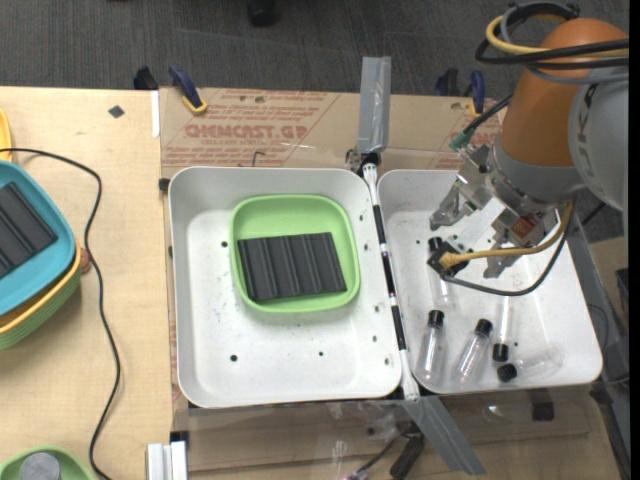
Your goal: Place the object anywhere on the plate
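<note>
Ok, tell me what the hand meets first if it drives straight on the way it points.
Probably bare floor of the right bin below the hand; the black-capped vials lie nearer the front, off that line. Depth is unclear.

Plate [293, 209] in left bin [203, 343], vials [431, 340] in right bin [565, 313].

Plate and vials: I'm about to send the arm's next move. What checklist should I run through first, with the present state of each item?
1. The green plate sits flat in the left bin: ok.
2. A black ribbed pad covers the plate's middle; fit as a landing spot: cannot tell.
3. The vials lie apart in the right bin, none stacked: ok.
4. The gripper hangs over the right bin's far side, not over the plate: not ok for placing.
5. A vial held by the gripper: cannot tell.
</note>
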Tool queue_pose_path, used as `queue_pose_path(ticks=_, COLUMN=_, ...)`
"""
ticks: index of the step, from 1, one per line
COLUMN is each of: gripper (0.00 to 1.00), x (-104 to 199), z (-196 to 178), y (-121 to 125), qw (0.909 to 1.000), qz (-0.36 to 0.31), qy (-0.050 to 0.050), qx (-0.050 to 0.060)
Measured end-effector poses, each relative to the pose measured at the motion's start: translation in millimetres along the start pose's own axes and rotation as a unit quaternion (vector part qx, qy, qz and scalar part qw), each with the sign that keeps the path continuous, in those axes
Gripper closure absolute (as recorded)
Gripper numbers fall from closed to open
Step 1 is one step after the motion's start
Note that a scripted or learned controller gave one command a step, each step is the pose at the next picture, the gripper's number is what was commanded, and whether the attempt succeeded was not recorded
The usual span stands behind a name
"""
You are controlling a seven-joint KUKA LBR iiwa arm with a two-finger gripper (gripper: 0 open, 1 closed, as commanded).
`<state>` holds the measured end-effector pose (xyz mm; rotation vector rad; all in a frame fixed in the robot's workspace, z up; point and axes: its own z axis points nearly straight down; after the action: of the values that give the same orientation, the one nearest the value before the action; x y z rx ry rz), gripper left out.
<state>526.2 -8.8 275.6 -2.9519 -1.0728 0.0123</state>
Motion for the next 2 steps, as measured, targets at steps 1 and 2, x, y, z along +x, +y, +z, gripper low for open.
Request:
queue_pose_path(ticks=1, gripper=0.0, x=-27.1, z=-21.9, y=9.6, qw=0.9959, qz=0.091, qy=0.001, qx=-0.001)
queue_pose_path(ticks=2, gripper=0.0, x=-19.2, z=11.2, y=-14.9, qw=0.986, qz=0.167, qy=0.0, qx=0.0)
